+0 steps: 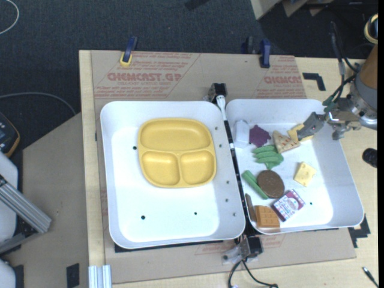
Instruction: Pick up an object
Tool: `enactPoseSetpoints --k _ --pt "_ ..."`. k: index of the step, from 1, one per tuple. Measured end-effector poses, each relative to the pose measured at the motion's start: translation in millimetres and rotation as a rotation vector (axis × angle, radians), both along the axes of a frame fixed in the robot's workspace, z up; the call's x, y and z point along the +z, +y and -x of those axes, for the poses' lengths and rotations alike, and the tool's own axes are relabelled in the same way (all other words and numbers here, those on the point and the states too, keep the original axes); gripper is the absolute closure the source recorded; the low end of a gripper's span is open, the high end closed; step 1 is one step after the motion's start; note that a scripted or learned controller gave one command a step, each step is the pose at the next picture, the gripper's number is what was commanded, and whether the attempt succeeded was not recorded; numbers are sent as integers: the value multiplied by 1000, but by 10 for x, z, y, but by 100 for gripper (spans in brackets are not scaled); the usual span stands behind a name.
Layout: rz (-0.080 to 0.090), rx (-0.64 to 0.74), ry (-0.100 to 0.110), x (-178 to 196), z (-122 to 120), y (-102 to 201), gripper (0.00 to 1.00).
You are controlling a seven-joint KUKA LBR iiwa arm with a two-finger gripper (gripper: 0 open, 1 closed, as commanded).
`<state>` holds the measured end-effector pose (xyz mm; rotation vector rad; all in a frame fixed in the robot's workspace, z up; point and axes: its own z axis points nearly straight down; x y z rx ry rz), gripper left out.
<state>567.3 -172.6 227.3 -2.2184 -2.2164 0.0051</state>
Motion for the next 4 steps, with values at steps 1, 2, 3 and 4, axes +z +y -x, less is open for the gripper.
enactPoseSetpoints --k 1,2,3,4 --pt "0 1 0 -432 -22 9 0" --pt "-1 1 0 -877 37 38 0" --pt "-1 1 0 -1409 44 49 0" --pt "2 -1 -7 -1269 30 39 100"
